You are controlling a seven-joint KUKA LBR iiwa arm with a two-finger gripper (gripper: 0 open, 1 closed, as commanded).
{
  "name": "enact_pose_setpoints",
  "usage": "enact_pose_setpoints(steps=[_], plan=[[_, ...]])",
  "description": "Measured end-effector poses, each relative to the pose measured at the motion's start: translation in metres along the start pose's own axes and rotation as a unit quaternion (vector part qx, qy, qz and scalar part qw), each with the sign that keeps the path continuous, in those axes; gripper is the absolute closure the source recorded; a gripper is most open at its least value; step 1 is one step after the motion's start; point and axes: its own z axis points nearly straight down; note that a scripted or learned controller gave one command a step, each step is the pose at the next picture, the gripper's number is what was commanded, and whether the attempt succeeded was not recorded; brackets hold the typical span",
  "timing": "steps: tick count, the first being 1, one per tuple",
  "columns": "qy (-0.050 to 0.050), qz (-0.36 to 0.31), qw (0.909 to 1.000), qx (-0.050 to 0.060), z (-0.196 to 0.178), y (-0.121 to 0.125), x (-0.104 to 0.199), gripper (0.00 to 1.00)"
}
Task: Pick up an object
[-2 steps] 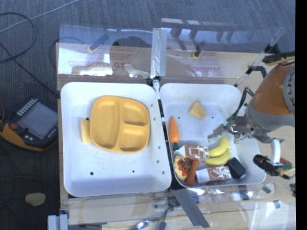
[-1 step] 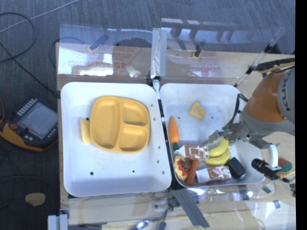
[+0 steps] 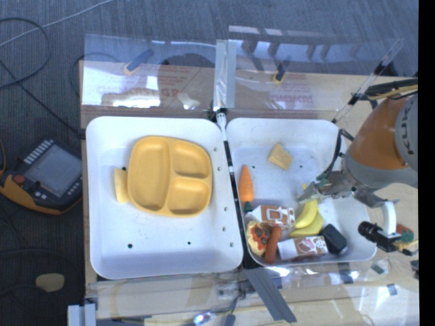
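End effector [image 3: 315,190] sits low over the right bin [image 3: 319,131], at the tip of the grey arm [image 3: 380,151] that comes in from the right. From this slanted overhead camera its tip is a small dark tangle against the white floor of the bin, and I cannot tell whether it is spread or pressed together, nor whether it touches anything. Nothing is visibly gripped.

Just below it lies the banana [image 3: 309,215], the closest thing to it. Its long axis runs on a diagonal, from upper right near the end effector down to lower left, where it butts against a small printed carton [image 3: 276,214]. I cannot make out the carton's picture.

The near end of this bin is crowded. A pizza slice [image 3: 256,236] is partly covered by a red sausage [image 3: 273,244], and a brown-and-white bottle [image 3: 309,248] lies on its side beside a black block [image 3: 334,239]. Which of these rest on one another is hard to judge.

An orange carrot [image 3: 246,184] lies along the bin's left wall, pointing away from me. A cheese wedge [image 3: 280,157] sits alone further back, well apart from the rest.

The left bin [image 3: 102,250] holds a yellow divided plate [image 3: 168,175], with a pale yellow piece [image 3: 120,186] half hidden under its left edge. Clear sheets at the back of the worktop [image 3: 397,277] blur what is behind them.
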Motion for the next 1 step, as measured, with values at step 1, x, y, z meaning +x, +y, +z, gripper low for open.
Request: enact_pose_setpoints(steps=[1], plan=[[0.001, -0.043, 0.999, 0.007, -0.0923, 0.0771, 0.0508, 1.0]])
